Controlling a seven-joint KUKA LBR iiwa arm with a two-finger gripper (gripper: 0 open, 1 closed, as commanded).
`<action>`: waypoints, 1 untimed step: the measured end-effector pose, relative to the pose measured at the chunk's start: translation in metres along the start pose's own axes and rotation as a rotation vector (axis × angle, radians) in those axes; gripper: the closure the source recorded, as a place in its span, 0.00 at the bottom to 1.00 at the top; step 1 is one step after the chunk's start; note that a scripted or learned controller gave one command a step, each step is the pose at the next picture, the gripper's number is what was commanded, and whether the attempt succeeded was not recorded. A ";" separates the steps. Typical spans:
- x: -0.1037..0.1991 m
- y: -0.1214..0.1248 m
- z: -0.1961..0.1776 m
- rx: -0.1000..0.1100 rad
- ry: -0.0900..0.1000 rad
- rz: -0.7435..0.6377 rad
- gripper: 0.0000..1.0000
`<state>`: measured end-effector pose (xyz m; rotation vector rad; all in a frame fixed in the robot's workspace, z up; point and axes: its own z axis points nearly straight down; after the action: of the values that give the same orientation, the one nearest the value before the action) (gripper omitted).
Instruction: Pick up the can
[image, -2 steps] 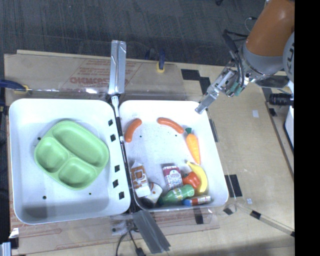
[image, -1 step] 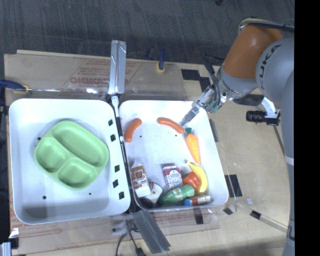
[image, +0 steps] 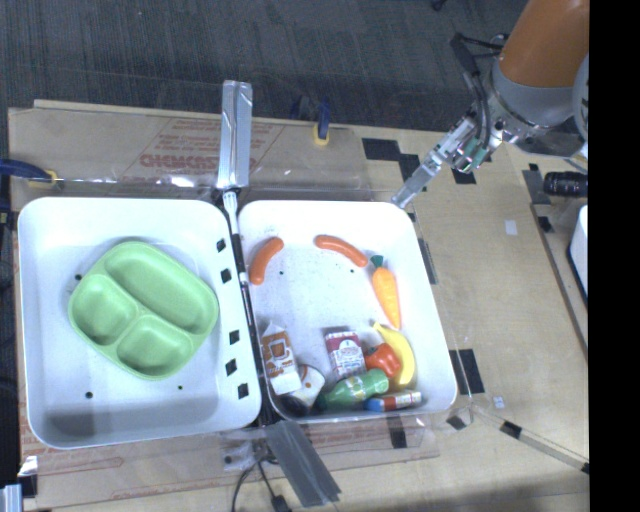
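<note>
I saw the can (image: 344, 353) lying in the right bin (image: 430, 290), crowded by a banana (image: 398, 352) and bottle (image: 352, 390). Probably light, rigid, slick; I'd grip across its sides. The gripper (image: 408, 192) hung narrow, empty, above the bin's far corner.

Robotics lab: taped bench (image: 500, 300), two white bins (image: 40, 300).

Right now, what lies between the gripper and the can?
In the camera view, the carrot and an orange sausage end lie between the gripper and the can.
</note>
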<state>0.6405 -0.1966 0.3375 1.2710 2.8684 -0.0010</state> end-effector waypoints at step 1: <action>0.047 -0.073 0.042 0.002 0.005 -0.144 0.00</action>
<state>0.5553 -0.2106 0.2956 1.0635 2.9570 -0.0019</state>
